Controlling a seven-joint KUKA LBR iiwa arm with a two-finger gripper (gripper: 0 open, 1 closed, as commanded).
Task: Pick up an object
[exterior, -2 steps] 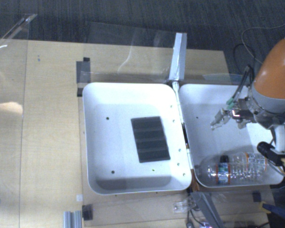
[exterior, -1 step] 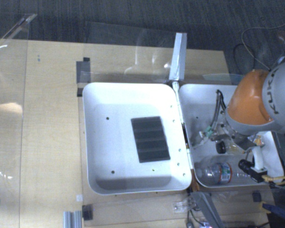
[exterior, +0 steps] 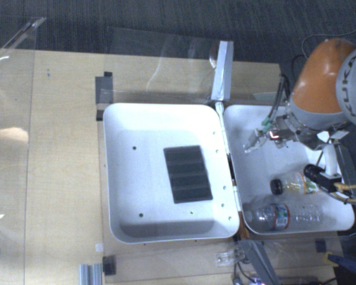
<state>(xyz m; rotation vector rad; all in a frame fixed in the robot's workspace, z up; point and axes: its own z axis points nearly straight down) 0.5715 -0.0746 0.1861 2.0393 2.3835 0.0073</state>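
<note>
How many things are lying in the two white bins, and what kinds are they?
Dark ribbed pad, in the left bin: 1
Clear plastic bottles, in the right bin: 2, one with a black cap, one with a blue label
Total: 3

The pincer hovers over the right bin.

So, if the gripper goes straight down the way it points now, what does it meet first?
Probably the bare white floor of the right bin. The gripper hangs over its upper part, while the small bottle and the clear bottle lie nearer the camera. Depth is unclear.
</note>
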